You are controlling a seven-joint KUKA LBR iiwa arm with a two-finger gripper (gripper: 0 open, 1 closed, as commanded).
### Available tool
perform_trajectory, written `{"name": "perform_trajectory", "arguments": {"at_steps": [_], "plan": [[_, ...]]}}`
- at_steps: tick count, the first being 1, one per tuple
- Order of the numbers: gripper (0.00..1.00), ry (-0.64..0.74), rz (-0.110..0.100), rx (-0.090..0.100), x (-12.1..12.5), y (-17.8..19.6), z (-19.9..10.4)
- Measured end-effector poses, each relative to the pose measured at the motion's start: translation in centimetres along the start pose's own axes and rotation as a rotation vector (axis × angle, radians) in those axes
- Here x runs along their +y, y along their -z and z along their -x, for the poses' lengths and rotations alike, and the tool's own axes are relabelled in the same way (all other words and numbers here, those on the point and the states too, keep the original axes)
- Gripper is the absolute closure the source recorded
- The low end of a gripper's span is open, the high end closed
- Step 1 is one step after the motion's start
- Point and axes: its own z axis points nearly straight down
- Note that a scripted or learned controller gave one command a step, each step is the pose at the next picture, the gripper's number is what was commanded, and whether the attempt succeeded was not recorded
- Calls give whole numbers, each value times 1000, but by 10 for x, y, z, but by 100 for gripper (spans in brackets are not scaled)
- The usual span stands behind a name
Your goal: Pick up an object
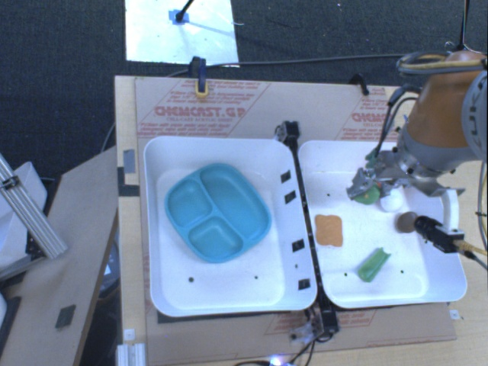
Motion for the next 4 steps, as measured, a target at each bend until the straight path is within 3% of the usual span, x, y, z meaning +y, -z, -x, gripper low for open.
{"name": "perform_trajectory", "arguments": {"at_steps": [3, 4], "plan": [[100, 0, -1, 1, -9, -11, -153], [100, 0, 0, 1, -9, 7, -200]]}}
